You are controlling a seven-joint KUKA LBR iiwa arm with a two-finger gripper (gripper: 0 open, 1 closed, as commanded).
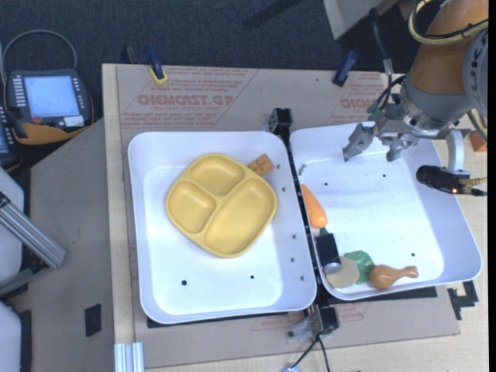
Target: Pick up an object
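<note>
The arm reaches in from the right, its hand (375, 144) hanging over the far part of the right bin (434, 231). The two fingers (355, 146) are spread wide apart, pointing down toward the bin floor, and nothing sits between them. Below the hand the bin floor is bare white.

The things in the right bin lie away from the hand. A carrot (313, 205) rests against the bin's left wall, its tip pointing toward the far side. Just nearer along the same wall lies a small black block (326, 248). In the near left corner a beige disc (343, 273) overlaps a green piece (360, 261), and a brown drumstick toy (391, 273) lies just beside them, its thin end pointing right.

The left bin (155, 270) holds a yellow divided plate (222, 204) with three compartments, set toward the far right part of the bin. A small brown block (261, 164) touches the plate's far right edge.

Both bins sit side by side on a sheet of cardboard (232, 95) on the table. Blue clamps (155, 62) pin the far edge of the cardboard. A pendant (48, 99) with a lit screen lies off to the left of the table.
</note>
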